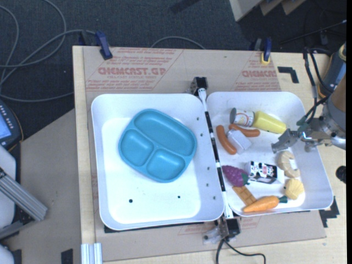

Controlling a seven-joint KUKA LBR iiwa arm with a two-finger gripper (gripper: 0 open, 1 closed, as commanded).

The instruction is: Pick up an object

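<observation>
Two bins side by side on counter [82, 147]. Left bin [110, 202]: divided plate [158, 144] lies in its middle-rear part. Right bin [316, 197]: bottle [258, 120] at rear, two sausages [234, 136] just before it, left of centre. Grapes [235, 175] near left wall, small carton [262, 171] just right of them. Carrot [263, 203] at front, bread pieces [290, 175] at right. Hand [286, 142] over right bin, right of sausages, behind bread.

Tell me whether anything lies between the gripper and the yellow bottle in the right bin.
Nothing visible does. The gripper hangs over the right bin, just right of and below the yellow bottle, with bare bin floor between them. The sausages lie on the bottle's far side, left of it.
</observation>
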